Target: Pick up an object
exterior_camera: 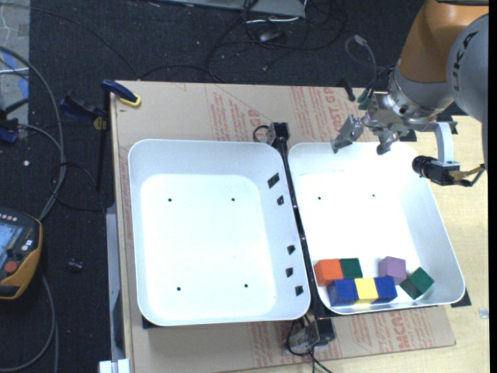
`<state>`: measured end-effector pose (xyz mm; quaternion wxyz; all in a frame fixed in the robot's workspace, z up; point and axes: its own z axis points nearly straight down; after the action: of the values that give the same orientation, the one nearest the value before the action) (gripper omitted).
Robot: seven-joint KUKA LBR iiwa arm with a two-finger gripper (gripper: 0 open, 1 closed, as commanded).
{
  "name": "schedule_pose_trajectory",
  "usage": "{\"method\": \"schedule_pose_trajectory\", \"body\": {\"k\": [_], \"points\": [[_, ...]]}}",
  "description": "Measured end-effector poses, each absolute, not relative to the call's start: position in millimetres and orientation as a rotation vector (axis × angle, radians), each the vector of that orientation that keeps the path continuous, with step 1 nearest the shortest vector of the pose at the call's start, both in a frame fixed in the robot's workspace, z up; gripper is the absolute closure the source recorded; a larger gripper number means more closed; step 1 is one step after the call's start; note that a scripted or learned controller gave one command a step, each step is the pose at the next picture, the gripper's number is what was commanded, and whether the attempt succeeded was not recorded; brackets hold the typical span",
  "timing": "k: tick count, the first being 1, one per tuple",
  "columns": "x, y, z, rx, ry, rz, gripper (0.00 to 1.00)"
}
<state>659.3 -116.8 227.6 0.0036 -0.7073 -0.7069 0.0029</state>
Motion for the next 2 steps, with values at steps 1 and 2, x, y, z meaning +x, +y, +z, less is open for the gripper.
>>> {"method": "schedule_pose_trajectory", "body": {"k": [1,2], "points": [[660.9,-117,233,-2.221,-2.222,0.000,0.00],[667.3,-114,189,-2.219,-2.221,0.002,0.00]]}}
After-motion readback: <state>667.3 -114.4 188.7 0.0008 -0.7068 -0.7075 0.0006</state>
